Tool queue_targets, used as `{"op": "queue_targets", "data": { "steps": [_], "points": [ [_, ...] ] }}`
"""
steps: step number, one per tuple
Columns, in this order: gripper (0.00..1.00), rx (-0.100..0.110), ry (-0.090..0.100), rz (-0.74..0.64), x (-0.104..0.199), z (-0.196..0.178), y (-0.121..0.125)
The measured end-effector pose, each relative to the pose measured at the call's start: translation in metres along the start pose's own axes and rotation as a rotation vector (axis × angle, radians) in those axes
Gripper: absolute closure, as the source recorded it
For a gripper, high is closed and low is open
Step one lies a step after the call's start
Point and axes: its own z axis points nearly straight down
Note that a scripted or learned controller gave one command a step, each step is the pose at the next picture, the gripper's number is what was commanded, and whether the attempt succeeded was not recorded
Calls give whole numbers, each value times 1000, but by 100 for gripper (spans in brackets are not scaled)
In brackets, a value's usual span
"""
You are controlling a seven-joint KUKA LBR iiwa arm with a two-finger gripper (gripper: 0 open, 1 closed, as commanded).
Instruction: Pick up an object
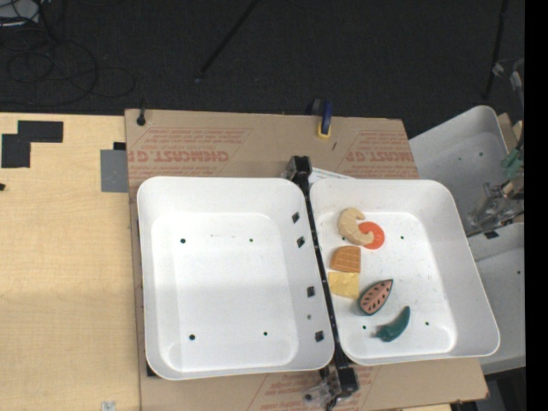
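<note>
Gripper (495, 205) sits off the right bin's (462, 229) edge, grip state I cannot tell; toys (346, 259) huddle by the divider; green piece (394, 324), lying apart, looks easiest.

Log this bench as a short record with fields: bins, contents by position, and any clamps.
bins: two shallow white plastic bins, left bin, right bin
right bin contents: tan curved pastry piece touching orange ring; brown-and-yellow wedge; reddish-brown seeded slice; dark green curved pepper
clamp: blue-and-yellow clamp at board's far edge
</note>
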Motion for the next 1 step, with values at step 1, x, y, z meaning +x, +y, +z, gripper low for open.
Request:
{"op": "queue_targets", "data": {
  "steps": [1],
  "points": [
    [100,3,0,-2,95,38,0]
  ]
}}
